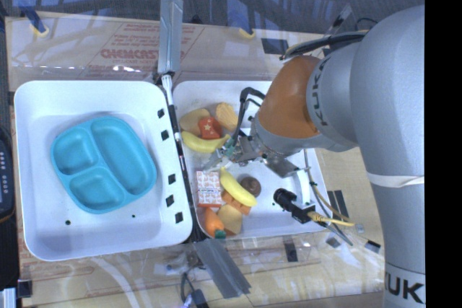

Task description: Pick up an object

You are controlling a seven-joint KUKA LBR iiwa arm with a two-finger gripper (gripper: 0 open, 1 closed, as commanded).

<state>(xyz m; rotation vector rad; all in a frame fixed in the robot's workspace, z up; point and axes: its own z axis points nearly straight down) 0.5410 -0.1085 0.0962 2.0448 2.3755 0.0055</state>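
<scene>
Roughly, the gripper [238,148] hangs low in the right bin [317,223] just above a yellow banana [239,188] (long axis slanting down-right), which lies immediately below it; whether it grips anything, I cannot tell

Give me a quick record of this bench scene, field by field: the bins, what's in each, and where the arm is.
left bin: holds a blue divided plate
right bin: holds toy food, including two bananas, a red tomato-like piece and a small printed box
arm: reaches in from the right, over the right bin
gripper: low among the toy food, near the upper banana
grasp: cannot tell
</scene>
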